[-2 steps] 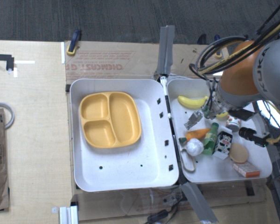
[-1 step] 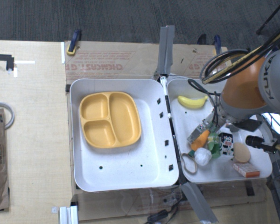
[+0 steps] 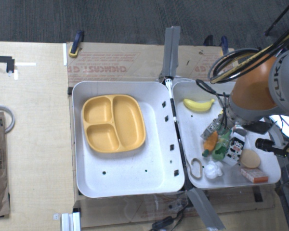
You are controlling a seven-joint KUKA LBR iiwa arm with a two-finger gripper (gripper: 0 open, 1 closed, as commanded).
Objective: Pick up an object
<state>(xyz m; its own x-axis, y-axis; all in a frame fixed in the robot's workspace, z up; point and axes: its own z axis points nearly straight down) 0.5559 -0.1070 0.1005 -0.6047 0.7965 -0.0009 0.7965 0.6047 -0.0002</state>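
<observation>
Arm over the right bin [image 3: 275,177]

The gripper [image 3: 220,127] hung low above a carrot [image 3: 210,142] among cluttered items; its grip could not be told. A banana [image 3: 198,105] lay near the bin's far edge.

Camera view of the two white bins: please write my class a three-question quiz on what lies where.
1. True or false: the yellow divided plate lies in the left bin.
2. Which fruit lies near the far edge of the right bin? A apple, B banana, C grapes.
3. Fill in: the plate has ___ compartments.

Key
1. True.
2. B; the banana lies apart from the heap of small items under the arm.
3. Three.
</observation>
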